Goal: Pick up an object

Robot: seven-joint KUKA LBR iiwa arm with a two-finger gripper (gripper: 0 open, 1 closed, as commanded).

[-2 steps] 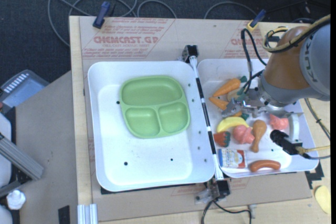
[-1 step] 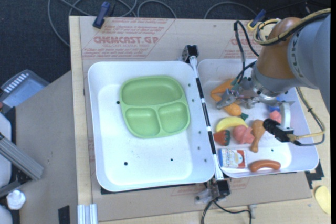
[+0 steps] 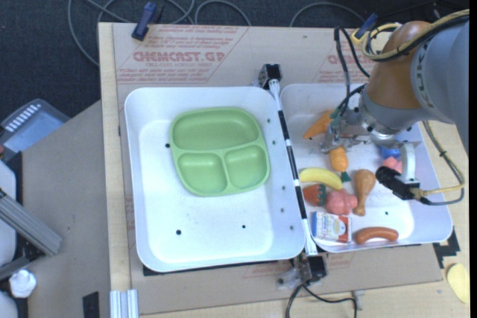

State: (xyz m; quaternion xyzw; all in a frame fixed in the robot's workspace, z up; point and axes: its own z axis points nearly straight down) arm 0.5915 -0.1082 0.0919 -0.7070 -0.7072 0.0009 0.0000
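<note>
In the right bin (image 3: 425, 223) lie several toy foods. An orange carrot (image 3: 318, 125) sits near the bin's back left. A small orange piece (image 3: 339, 159) lies just in front of my gripper (image 3: 339, 141), which is lowered into the bin between the carrot and that piece. Nearer the front are a yellow banana (image 3: 320, 176), a brown drumstick (image 3: 363, 187), a pink lump (image 3: 342, 202) and a red piece (image 3: 312, 195). A small carton (image 3: 332, 226) and a red sausage (image 3: 376, 235) lie at the front edge. The wrist hides what is directly under the gripper.
The left bin (image 3: 149, 182) holds a green divided plate (image 3: 220, 150). A blue piece (image 3: 390, 159) and a white object (image 3: 408, 160) sit right of the gripper, beside a black cable (image 3: 402, 188). Cables run along the arm (image 3: 417, 78) above the bin's back right.
</note>
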